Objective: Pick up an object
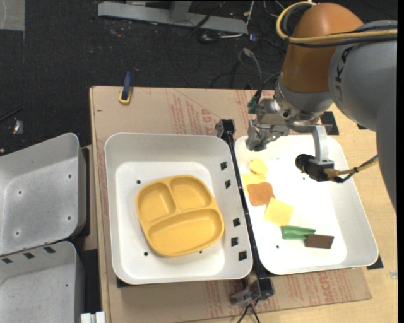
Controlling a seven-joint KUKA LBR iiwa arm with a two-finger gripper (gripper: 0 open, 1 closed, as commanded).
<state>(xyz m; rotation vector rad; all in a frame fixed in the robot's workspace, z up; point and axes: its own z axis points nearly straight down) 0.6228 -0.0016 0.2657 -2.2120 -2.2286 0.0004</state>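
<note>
Our end effector (257,144) hovers just above the yellow disc (257,166); we cannot tell its state. The disc looks light, stiff and flat, so we'd pinch its edges.

We see a tan cardboard-topped surface (164,107) with red print, lying on dark speckled carpet floor (50,57). Black cables (221,28) trail across the floor by a grey metal bar (170,16). Grey perforated metal panels (38,189) sit at left.

A yellow divided plate (180,214) lies in the left white bin (120,189) on a cardboard-covered bench (164,104).
</note>
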